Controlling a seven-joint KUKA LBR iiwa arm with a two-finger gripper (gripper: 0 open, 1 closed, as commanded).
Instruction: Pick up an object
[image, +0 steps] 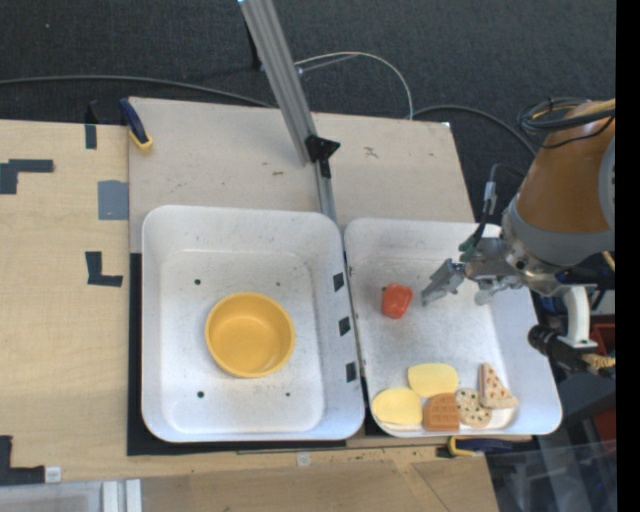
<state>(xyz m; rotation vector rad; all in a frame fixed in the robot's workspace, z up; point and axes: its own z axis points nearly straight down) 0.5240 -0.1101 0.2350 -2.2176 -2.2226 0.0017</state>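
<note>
While beside tool (437, 288), red piece (396, 301) unobstructed.

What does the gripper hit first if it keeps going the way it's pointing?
Likely the small red object: the gripper points left toward it across the right bin. Its height above the bin floor is unclear, so it might pass over.

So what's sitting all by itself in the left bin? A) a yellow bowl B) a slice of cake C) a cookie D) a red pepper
A: the yellow bowl sits alone in the left bin, while the small red item and the other food pieces lie in the right bin.
</note>
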